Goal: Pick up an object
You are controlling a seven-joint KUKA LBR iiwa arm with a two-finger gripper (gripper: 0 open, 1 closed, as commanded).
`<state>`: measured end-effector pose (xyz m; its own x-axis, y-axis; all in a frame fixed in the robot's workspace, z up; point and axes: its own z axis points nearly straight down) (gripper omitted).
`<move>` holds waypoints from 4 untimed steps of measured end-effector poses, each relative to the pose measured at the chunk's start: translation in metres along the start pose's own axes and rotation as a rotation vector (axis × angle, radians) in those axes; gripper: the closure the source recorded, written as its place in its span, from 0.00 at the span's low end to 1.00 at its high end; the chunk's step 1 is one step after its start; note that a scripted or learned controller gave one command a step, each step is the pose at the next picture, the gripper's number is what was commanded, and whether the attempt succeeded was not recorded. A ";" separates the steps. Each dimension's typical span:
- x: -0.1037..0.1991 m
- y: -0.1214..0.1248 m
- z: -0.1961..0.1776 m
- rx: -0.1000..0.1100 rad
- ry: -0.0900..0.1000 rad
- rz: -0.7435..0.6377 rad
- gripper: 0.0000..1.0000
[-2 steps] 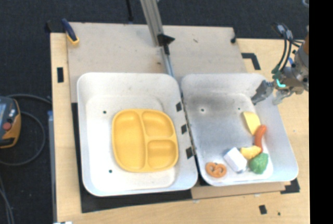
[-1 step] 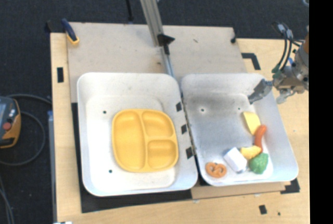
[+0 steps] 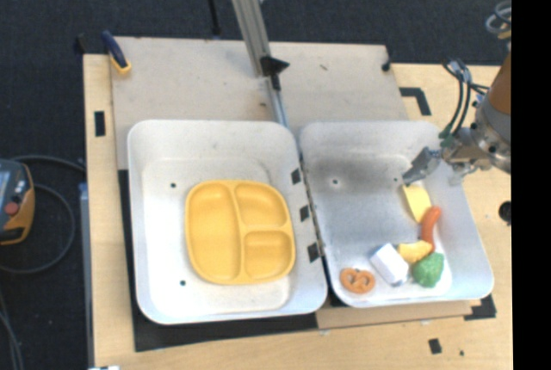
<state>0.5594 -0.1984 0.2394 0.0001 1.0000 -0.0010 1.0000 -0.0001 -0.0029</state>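
Observation:
The right bin (image 3: 362, 179) holds a small heap of toy foods in its near right corner. A pale yellow block (image 3: 417, 203) lies furthest back, with an orange carrot (image 3: 430, 224) beside it. Closer to the front sit a yellow piece (image 3: 413, 251), a white block (image 3: 389, 263), a green broccoli (image 3: 428, 268) and a brown pretzel (image 3: 356, 280). My gripper (image 3: 437, 170) hangs over the bin's right side, just behind the yellow block. It is open, with nothing between its fingers.
The left bin (image 3: 155, 162) carries a yellow divided plate (image 3: 239, 231). A slanted metal post (image 3: 250, 7) rises behind the bins. A blue and yellow tool (image 3: 115, 52) lies at the bench's far left corner. Cables run by the arm on the right.

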 end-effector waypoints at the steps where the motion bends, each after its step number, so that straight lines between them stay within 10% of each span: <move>1: -0.003 -0.002 0.063 0.001 0.001 0.000 0.00; 2: -0.002 -0.003 0.105 0.000 0.000 0.001 0.00; 3: -0.004 -0.001 0.091 -0.007 -0.002 0.004 1.00; 4: -0.004 0.002 0.047 -0.009 -0.002 -0.003 1.00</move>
<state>0.5609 -0.2028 0.1921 -0.0026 1.0000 -0.0029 1.0000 0.0026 0.0065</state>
